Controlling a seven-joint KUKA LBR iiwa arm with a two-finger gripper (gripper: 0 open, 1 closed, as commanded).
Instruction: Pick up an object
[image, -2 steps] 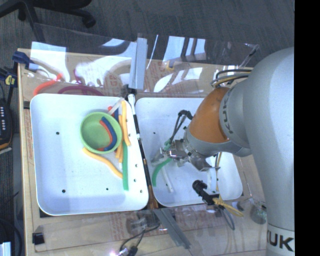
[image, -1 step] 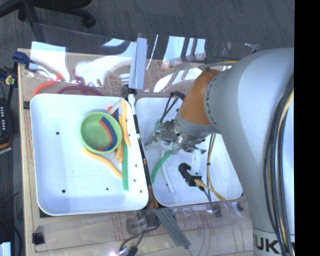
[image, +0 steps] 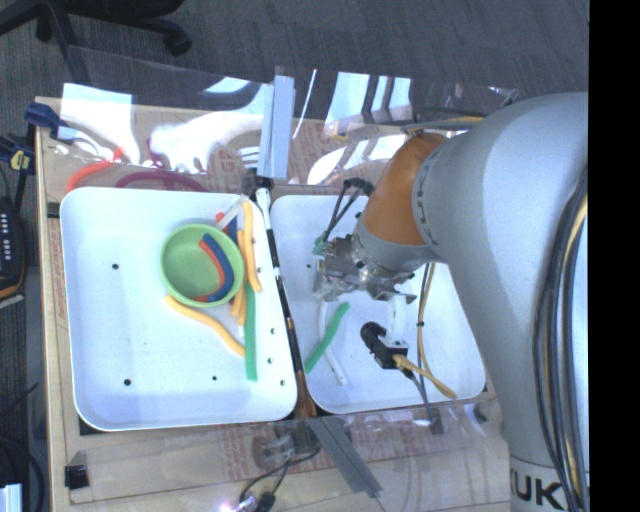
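Tool over right bin, grip state unreadable; green stick at its 6 o'clock, near left rim. Open floor toward 5 o'clock.

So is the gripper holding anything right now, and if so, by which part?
Cannot be told. The gripper sits low in the right bin above a green stick, but its fingertips are too blurred to judge.

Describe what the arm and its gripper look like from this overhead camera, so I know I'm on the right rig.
The arm is a bulky, rounded, light grey body with an orange band above the wrist. Part of white lettering shows near its base at the lower right. The gripper is a small grey metal assembly with thin dark cables looping up from it toward the band. Yellow cables hang beside the wrist.
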